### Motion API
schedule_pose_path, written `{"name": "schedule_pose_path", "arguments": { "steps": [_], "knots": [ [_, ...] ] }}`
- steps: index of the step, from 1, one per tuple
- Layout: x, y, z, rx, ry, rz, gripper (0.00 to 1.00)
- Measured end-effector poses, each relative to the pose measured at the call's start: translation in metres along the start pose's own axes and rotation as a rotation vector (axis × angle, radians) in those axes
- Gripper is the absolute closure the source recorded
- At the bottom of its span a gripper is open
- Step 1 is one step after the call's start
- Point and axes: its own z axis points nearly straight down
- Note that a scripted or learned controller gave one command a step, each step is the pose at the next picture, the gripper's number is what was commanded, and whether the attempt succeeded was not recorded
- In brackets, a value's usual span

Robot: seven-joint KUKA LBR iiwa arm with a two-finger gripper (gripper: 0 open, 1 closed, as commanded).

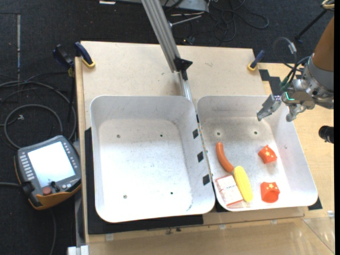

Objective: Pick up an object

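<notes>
My claw [280, 109] hovers over right bin [297, 142], upper right part; fingers spread, nothing between them. Candidate objects, lower half of same bin: orange sausage [224, 157], likely light, smooth, may roll, best pinched across mid-length; yellow corn-like piece [242, 183] touching white-and-red packet [228, 190], flat, hard to pinch; two small red-orange pieces [267, 154] [270, 192], lying apart, easiest access, probably light plastic. Bin wall close behind lower piece. Left bin [106, 110] beside; metal bar [162, 28] crosses tabletop [223, 62] behind.
</notes>
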Motion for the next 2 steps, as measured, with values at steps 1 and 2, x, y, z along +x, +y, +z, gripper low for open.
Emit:
{"name": "schedule_pose_path", "arguments": {
  "steps": [1, 2],
  "knots": [
    [0.0, 0.001, -0.003, -0.005, -0.001, 0.0, 0.0],
    [0.002, 0.007, 0.043, -0.001, -0.001, 0.002, 0.0]
  ]
}}
